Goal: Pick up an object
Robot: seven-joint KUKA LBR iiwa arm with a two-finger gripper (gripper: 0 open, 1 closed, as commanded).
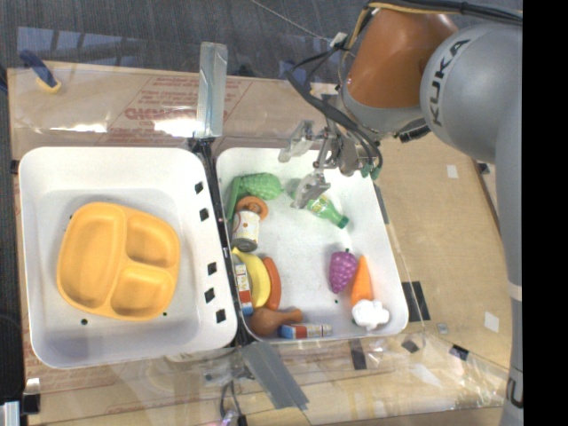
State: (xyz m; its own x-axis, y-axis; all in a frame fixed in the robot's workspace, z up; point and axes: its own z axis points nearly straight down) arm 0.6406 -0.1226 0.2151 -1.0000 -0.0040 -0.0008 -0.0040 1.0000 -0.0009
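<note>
Camera view: gripper (312, 187) over right bin (387, 238), touching green bottle (327, 209); grip state unclear.

Yellow divided tray (118, 260), white bins (35, 238), purple grapes (343, 271), orange carrot (361, 279), yellow banana (256, 278), green bottle (328, 209)

Grey jointed arm (470, 69) with orange band reaching in from the right, bent downward; metal two-finger gripper (312, 169) hanging low, finger spread unclear.
</note>
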